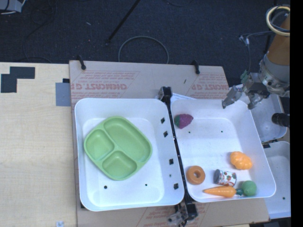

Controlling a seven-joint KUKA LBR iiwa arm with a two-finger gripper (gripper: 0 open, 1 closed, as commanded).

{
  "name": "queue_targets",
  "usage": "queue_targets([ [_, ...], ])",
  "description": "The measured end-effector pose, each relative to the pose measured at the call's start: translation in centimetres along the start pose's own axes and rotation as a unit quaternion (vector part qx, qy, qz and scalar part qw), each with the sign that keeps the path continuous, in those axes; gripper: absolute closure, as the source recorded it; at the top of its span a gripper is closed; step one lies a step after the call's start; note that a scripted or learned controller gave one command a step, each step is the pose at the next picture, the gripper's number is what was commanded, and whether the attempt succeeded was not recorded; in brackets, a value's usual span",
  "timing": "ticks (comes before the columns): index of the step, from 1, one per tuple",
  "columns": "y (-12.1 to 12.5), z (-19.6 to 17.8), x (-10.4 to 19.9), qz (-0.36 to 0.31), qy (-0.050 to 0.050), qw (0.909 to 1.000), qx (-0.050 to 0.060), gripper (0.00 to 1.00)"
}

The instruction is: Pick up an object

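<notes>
My gripper (243, 99) hangs above the far right corner of the right bin (208, 126), its two fingers spread apart with nothing between them. In that bin lie a purple-and-green toy vegetable (183, 120) near the far left, an orange lumpy toy (241, 160) at the right, a brown doughnut (195, 175), a small printed can (224, 177), a carrot (219, 191) and a green ball (249, 188) along the near edge.
The left bin (94, 193) holds a green divided plate (117, 147). A black divider (173, 145) runs between the bins. Cardboard (123, 82) lies under both, and a light wooden bench top (33, 150) stretches to the left.
</notes>
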State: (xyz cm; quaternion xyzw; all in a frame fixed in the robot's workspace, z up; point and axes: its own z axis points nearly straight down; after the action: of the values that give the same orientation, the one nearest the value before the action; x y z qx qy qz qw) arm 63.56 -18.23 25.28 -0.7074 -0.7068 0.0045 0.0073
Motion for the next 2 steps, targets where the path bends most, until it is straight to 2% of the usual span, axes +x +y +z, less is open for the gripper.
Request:
queue_targets([
  [1, 0.2, -0.7, 0.0, -0.001, -0.001, 1.0, -0.005, 0.0],
  [2, 0.8, 5.5, 0.7, -0.003, -0.001, 1.0, -0.003, 0.0],
])
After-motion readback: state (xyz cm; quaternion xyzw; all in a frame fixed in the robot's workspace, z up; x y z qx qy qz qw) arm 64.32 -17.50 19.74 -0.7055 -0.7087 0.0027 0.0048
